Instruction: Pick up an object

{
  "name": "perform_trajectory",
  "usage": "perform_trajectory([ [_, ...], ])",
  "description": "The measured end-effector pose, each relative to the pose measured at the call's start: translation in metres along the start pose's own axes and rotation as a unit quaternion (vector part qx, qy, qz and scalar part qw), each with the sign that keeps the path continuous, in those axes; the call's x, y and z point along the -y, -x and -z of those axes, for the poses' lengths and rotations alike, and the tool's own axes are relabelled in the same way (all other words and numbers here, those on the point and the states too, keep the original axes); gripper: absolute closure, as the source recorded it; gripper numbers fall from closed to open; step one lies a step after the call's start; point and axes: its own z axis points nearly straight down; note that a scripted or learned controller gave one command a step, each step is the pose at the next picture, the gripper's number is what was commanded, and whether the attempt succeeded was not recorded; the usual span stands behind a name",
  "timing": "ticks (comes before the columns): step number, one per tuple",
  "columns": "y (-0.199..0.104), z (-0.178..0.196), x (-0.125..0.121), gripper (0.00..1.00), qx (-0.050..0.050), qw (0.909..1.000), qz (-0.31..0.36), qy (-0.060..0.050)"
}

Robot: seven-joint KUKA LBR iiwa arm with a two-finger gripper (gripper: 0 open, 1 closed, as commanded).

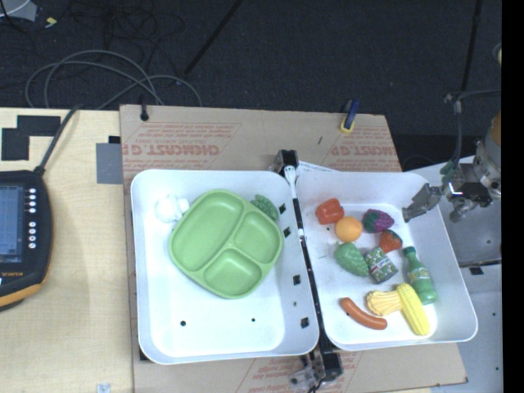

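The right bin [458,318] holds several toy foods: a red pepper [329,211], an orange [349,229], a purple piece [377,219], a small red piece [390,240], a green vegetable [352,259], a small patterned can [380,264], a green bottle [419,277], yellow corn [408,304] and a red sausage [363,313]. My gripper [436,203] hovers over the bin's upper right rim, open, with nothing between its fingers. It stands right of the purple piece and apart from all the objects.
The left bin [155,318] carries a green divided plate [227,242], a white object [168,209] and a dark green piece [264,206]. A control pendant [18,236] lies on the bench at far left. A blue clip [350,115] sits at the cardboard's back edge.
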Motion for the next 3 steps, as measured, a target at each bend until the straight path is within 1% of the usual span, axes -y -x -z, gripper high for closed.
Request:
perform_trajectory([
  [1, 0.001, 0.007, 0.0, 1.0, -0.001, 1.0, 0.001, -0.003],
  [2, -0.067, -0.062, 0.051, 1.0, -0.002, 1.0, 0.001, -0.004],
  [3, -0.051, -0.036, 0.078, 1.0, 0.0, 1.0, -0.001, 0.0],
])
